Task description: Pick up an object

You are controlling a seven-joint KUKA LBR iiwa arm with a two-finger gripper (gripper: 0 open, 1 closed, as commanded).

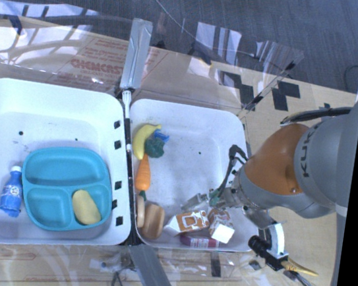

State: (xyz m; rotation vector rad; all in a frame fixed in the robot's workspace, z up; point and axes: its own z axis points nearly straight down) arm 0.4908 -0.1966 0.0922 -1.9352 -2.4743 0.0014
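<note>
My gripper [212, 202] hangs low over the front right part of the right bin [189, 117]. Right under and beside it lie a brown-and-white snack packet [190, 221], a white block [222, 233] and a dark red packet [199, 242]. Whether it touches any of them I cannot make out. Along the bin's left wall lie a yellow banana [142, 138], a blue-green toy [156, 147], an orange carrot [143, 175] and a brown bread-like piece [152, 219].
The left bin [12, 101] holds a blue divided tray [59, 184] with a yellow lemon-like fruit [87, 206] in its front right compartment, and a small blue bottle [12, 191] beside the tray. The grey arm [308, 171] crosses the right bin's right rim.
</note>
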